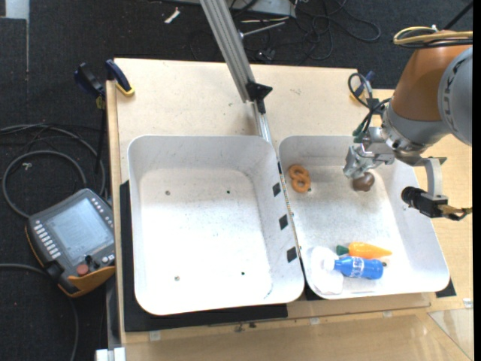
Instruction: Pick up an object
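Note:
My gripper (356,168) hangs low over the far part of the right bin (409,235), reaching in from the right. A small brown rounded object (365,182) lies at its tip, touching or just under it. An orange pretzel-shaped piece (300,177) lies to the left, near the divider between the bins. At the bin's near edge, an orange carrot-like object (370,250) rests against a blue bottle (359,267), with a white piece (324,270) beside them.
The left bin (150,164) stands alongside, its right wall meeting the right bin's. A slanted metal rail (229,40) runs from the far side down to the bins' shared edge. A teach pendant (71,235) lies off the bench at left.

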